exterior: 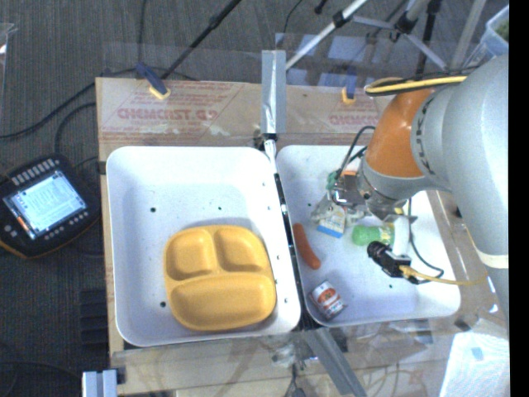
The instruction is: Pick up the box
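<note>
Two shallow white bins are seen side by side on the worktop [182,114], which is lined with brown cardboard. In the left bin [140,180] a yellow divided tray [220,277] is laid, filling much of its lower half.

In the right bin [438,300] several small things are gathered. A small box [331,221], pale with a blue edge, is found in the upper middle of that bin, slightly tilted. The pincer [345,195] is lowered from the right at the end of the grey arm [471,139], below its orange band [395,143], and is placed directly over the box, just above and to the right of it in the picture. The box is seen at the tip of the pincer, touching or very nearly touching it, but whether it is clasped cannot be told, since the fingers are hidden in a clutter of wires and metal; whether they are spread or closed cannot be told either.

Just right of the box, a green object [364,235] is partly covered by the wrist. A red, sausage-shaped item [307,247] is laid to the lower left of the box, near the wall between the bins. A small can [326,298] is lying on its side near the front edge of the right bin, well apart from the box. A black cable [397,263] is looped below the wrist.

To the far left, on the dark floor, a control pendant [43,205] with a lit screen is seen.
</note>
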`<state>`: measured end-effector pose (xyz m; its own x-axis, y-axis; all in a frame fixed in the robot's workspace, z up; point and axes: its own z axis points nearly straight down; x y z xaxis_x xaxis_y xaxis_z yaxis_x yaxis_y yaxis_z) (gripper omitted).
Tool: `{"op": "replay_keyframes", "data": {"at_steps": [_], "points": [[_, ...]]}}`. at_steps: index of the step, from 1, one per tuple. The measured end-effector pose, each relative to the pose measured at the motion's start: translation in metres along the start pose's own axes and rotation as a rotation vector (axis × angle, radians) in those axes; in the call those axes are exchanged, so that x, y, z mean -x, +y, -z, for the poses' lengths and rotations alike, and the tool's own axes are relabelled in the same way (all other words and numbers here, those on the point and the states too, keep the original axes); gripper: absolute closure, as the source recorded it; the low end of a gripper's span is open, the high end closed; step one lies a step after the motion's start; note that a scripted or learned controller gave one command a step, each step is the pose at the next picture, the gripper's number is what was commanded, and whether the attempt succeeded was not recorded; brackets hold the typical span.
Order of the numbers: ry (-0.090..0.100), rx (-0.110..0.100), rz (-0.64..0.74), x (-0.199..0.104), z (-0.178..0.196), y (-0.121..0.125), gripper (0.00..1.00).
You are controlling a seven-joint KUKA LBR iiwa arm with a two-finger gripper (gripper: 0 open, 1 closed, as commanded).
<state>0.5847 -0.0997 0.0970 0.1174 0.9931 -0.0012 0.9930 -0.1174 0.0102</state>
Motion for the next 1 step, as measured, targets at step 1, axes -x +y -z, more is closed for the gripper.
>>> {"op": "replay_keyframes", "data": {"at_steps": [1], "points": [[-0.001, -0.014, 0.049, -0.0324, 0.1435, 0.0078, 1.0]]}}
